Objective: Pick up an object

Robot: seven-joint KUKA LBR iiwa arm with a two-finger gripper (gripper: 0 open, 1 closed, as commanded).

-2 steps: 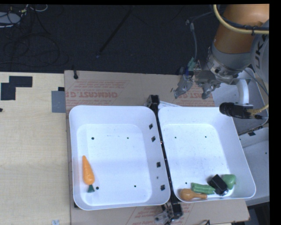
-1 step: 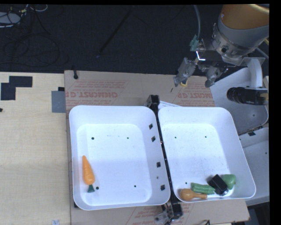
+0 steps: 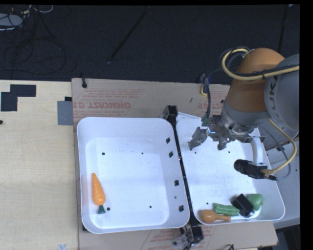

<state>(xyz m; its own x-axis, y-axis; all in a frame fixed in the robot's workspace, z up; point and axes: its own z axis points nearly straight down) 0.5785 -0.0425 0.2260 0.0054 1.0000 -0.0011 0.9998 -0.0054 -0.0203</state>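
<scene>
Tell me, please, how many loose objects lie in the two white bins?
4. A toy carrot lies in the left bin. In the right bin, clustered by its near edge: an orange-tan piece, a green piece and a black block. The green behind the block may be another.

Two white bins sit on printed cardboard over a pale wooden bench, cables behind.

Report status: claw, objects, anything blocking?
Claw open, holding nothing, above right bin. Carrot in left bin; pear, green item, black block front-right. Nothing blocking.
</scene>
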